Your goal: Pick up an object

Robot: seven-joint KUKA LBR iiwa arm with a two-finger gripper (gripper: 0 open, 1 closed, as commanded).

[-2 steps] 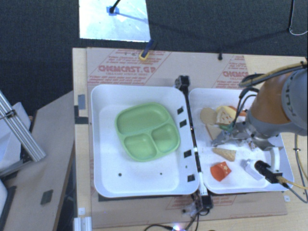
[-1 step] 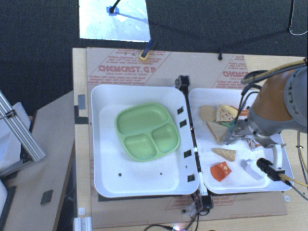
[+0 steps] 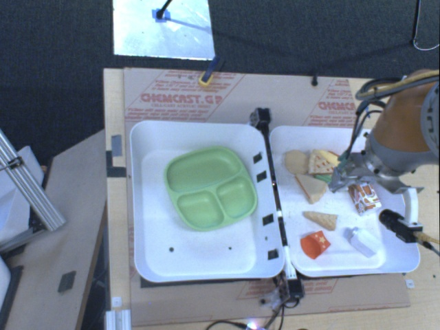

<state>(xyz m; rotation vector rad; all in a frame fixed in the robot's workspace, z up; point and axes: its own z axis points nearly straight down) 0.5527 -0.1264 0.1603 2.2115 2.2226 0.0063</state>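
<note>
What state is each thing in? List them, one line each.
green tray: flat in the left bin, compartments up.
tool: low over the right bin, above the cheese-like wedges; grip cannot be told.
red piece: lying loose near the front of the right bin.
small packet: lying beside the tool.
tan wedge: lying flat, apart from the rest.

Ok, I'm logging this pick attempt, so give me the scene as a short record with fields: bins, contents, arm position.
left bin: holds a green divided tray
right bin: holds tan wedge pieces, a red piece, a red-and-white packet, a small pale bottle
arm: reaches in from the right, over the right bin
gripper: low beside the wedge pieces
grasp: cannot tell
</note>
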